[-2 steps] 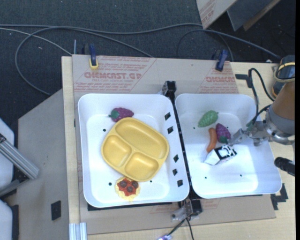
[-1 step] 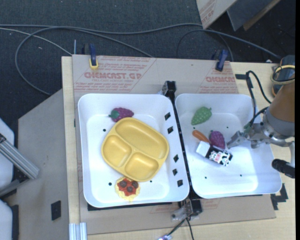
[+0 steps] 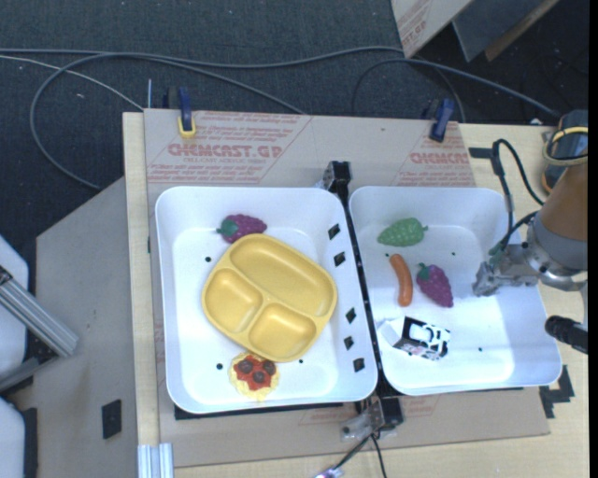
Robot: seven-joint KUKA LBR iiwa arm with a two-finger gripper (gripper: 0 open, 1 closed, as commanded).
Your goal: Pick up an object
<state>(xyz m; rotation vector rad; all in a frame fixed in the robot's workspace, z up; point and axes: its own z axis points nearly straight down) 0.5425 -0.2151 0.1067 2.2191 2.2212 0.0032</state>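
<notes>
We see a robotics laboratory. A bench [image 3: 140, 280] faced with printed board carries two shallow white bins [image 3: 173, 308], fastened by blue clamps [image 3: 186, 112] behind them. Loose cables [image 3: 84, 65] trail over dark carpet [image 3: 65, 149] beyond the bench, and a grey-and-orange robot arm [image 3: 561, 224] enters at the bench's right.

Dark carpet [image 3: 84, 56] covers the floor, crossed by thin grey cables [image 3: 65, 79]. The counter [image 3: 140, 308] is pale board; a brown sheet [image 3: 229, 149] printed with red lettering lies on it, held by two blue clamps [image 3: 186, 112] at the far edge. A cardboard box [image 3: 425, 21] sits at the top. Light is even.
</notes>
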